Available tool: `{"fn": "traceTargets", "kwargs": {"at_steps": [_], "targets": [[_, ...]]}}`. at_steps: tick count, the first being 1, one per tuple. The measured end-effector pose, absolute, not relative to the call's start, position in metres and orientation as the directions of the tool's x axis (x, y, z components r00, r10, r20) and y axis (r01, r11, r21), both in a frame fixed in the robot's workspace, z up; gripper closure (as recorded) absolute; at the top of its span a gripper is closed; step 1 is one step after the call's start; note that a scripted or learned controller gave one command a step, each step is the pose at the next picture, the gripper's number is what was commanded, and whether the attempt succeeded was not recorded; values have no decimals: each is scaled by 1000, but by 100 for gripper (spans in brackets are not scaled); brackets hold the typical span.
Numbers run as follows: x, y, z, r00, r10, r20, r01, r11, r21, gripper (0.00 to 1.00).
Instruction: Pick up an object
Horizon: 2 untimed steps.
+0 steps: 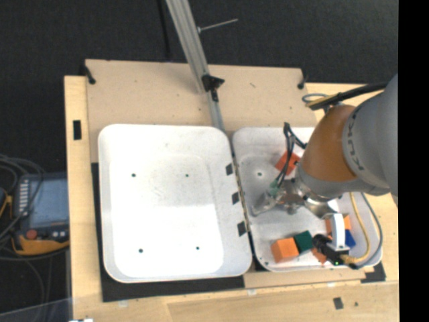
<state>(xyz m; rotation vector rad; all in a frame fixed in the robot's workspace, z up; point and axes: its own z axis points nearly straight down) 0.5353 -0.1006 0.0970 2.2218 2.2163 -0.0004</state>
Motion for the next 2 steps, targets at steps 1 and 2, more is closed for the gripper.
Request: {"fn": "traceTargets", "kwargs": {"at_steps": [1, 2], "targets": [[536, -101, 109, 13, 1000, 0, 1000, -13, 6, 100], [540, -96, 172, -4, 1000, -1, 1000, 4, 8, 100]]}}
